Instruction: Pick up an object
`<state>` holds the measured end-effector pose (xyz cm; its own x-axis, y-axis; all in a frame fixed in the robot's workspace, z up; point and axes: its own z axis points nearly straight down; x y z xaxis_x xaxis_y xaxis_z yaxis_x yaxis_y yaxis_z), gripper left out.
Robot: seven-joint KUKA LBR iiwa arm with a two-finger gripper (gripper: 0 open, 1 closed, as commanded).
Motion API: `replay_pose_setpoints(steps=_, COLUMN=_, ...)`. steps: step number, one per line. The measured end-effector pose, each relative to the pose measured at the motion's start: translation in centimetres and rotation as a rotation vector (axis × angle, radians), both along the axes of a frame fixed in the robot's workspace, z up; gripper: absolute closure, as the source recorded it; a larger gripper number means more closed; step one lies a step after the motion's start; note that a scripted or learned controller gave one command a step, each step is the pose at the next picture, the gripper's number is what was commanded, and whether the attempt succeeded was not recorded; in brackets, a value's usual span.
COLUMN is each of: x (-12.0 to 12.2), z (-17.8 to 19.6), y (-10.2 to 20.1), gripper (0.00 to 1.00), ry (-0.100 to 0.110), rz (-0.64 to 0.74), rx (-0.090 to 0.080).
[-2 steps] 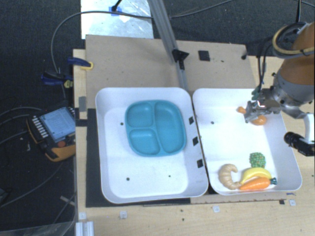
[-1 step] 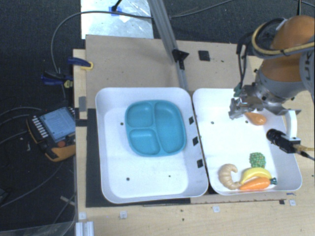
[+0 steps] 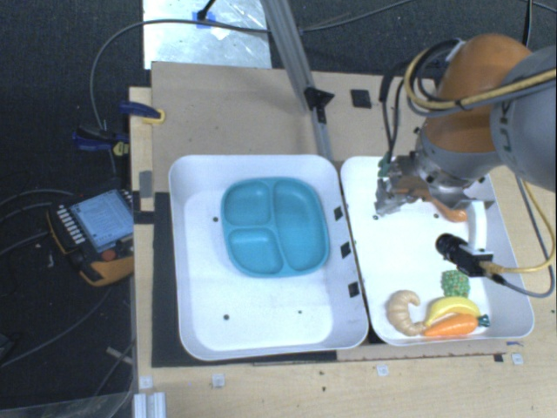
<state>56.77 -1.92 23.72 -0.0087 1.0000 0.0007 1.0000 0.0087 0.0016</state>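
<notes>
Tool (image 3: pixel 388 192) positioned low over rear left part of right bin (image 3: pixel 383 259); finger state impossible to tell. Nothing visible between fingers. Croissant (image 3: pixel 404 311), banana (image 3: pixel 454 307), carrot (image 3: pixel 452 326) and broccoli (image 3: pixel 454 282) clustered at front right corner of right bin, well apart from tool. Orange item (image 3: pixel 450 212) partly hidden just beside wrist. Blue divided plate (image 3: pixel 275 225) resting in left bin (image 3: pixel 196 320). Both bins seated on bench (image 3: pixel 226 103).
</notes>
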Motion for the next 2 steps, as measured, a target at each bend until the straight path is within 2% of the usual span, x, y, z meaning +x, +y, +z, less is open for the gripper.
replay_pose_setpoints(steps=2, x=-0.1, z=-1.4, y=12.0, gripper=1.0, ry=0.0, rz=0.003, rx=0.002)
